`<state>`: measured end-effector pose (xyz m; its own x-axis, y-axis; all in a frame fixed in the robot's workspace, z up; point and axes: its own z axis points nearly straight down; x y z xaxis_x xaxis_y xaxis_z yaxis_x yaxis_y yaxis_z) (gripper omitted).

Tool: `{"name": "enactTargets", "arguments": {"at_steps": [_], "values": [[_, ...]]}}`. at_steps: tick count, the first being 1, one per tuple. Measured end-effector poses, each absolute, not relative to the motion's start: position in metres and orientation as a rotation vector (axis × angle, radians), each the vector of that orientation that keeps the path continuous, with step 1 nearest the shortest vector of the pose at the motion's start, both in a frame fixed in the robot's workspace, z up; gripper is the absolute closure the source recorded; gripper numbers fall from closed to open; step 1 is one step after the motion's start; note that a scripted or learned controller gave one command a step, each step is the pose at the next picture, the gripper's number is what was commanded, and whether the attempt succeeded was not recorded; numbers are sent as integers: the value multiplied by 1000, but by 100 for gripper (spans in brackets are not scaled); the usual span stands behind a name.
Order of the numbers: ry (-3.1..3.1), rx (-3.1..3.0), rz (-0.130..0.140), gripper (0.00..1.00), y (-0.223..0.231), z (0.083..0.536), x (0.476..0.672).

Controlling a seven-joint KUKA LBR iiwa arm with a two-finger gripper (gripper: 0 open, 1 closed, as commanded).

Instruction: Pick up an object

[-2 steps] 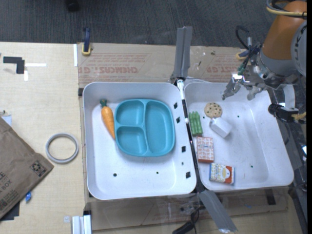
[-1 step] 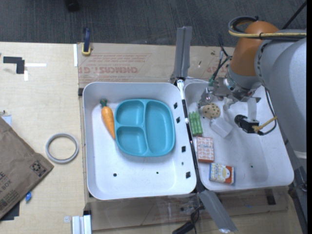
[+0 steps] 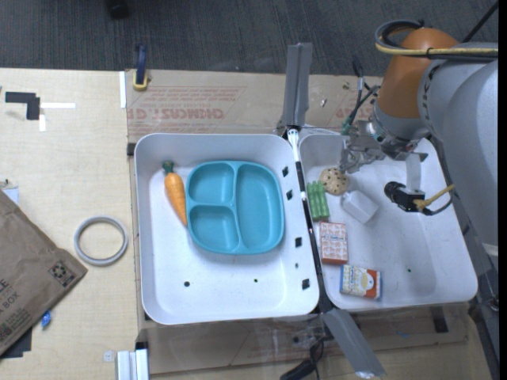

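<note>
Gripper (image 3: 351,158): metal, low in right bin's (image 3: 444,287) far corner; grip cannot be judged.
Cookie (image 3: 336,181): round, speckled, just below gripper.
Left bin (image 3: 158,291): glossy blue divided plate (image 3: 237,207), smooth orange carrot (image 3: 175,195).

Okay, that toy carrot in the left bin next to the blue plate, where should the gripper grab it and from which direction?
Probably the orange middle of the carrot, coming straight down from above. It lies flat and lengthwise, green top pointing away, so the fingers should close across its narrow width. One finger would need the slim gap beside the blue plate; the other side has open bin floor.
</note>
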<state>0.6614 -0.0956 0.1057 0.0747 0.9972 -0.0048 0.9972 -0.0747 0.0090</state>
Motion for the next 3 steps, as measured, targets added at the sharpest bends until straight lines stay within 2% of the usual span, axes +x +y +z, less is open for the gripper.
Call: {"name": "enactTargets", "arguments": {"at_steps": [1,2,3], "values": [[2234,2206,0,100,-91,192,659],[2236,2206,-2,0,-91,192,659],[2198,2246,-2,0,-94,96,611]]}}
